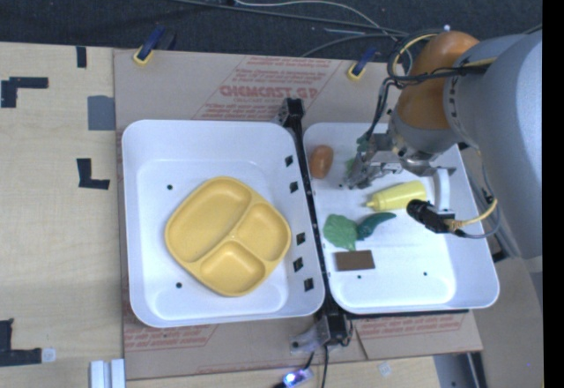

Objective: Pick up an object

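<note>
the bench [53, 227] is pale wood with black tape marks, and a sheet of brown cardboard [256, 91] lies on it under two shallow white bins set side by side. the grey arm [507, 126] with its orange band [436, 82] reaches in from the right and hangs over the upper part of the right bin [414, 285]. the left bin [145, 166] holds a yellow divided plate [227, 236] with three compartments, lying flat near the middle.

in the right bin, a yellow oblong piece [397, 196] lies just below the end effector [359, 173], close to the wrist. a green leafy toy [351, 228] lies lower down, near the bin's left wall, and a small brown flat rectangle [355, 261] sits just below it. a small orange rounded object [321, 160] rests at the upper left of the bin, beside the divider, near the end effector's tips but apart from them.

the end effector points down and left toward the bin floor between the orange object and the yellow piece; whether its tips are spread or pressed together cannot be told. nothing is seen between them.
</note>
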You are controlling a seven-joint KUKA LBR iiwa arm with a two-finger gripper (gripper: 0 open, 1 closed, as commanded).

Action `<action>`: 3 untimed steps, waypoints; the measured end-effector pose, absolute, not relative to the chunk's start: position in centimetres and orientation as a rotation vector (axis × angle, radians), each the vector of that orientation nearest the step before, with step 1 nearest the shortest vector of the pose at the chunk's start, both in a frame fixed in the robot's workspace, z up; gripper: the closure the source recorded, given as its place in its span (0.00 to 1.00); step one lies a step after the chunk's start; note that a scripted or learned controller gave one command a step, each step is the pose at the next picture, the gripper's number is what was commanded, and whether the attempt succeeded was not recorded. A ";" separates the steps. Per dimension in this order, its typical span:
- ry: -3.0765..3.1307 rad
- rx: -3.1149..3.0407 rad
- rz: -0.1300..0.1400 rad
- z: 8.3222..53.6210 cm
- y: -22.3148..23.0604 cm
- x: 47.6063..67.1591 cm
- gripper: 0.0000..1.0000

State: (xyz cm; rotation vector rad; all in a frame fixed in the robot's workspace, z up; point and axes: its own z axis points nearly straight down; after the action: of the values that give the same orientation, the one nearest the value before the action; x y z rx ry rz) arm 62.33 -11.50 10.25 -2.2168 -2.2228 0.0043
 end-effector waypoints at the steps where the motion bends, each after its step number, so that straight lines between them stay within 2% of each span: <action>1: -2.225 -2.221 -0.003 15.7 -12.2 63.0 1.00; 2: -2.226 -2.220 -0.005 21.4 -11.2 62.9 1.00; 3: -2.222 -2.220 0.005 20.1 -11.2 62.9 1.00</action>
State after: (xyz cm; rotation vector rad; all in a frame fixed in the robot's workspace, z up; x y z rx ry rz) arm 62.89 -11.22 20.13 -2.2200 -2.2220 0.0048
